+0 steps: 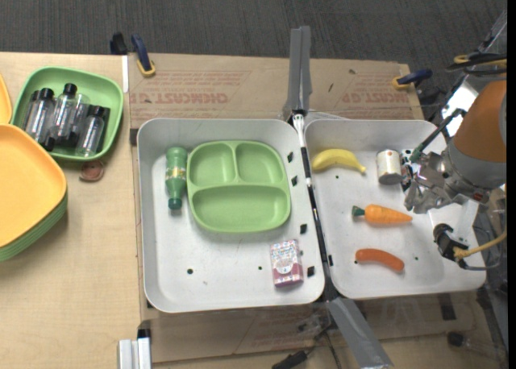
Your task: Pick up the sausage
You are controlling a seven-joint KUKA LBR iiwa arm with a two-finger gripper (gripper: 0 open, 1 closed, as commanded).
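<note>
Seemingly untouched, sausage (379,259) in right bin (343,279), end effector (414,196) above.

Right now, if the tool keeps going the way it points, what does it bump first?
Probably the carrot. The tool points down and leftward in the right bin, and the carrot's blunt end lies just beyond it. Height is hard to judge. The sausage lies nearer the camera.

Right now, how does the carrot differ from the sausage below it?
The carrot is orange with a green stem end; the sausage is redder and plain. The carrot tapers to a point; the sausage is rounded and slightly curved. The carrot lies nearer the gripper. Both lie flat in the right bin.
</note>
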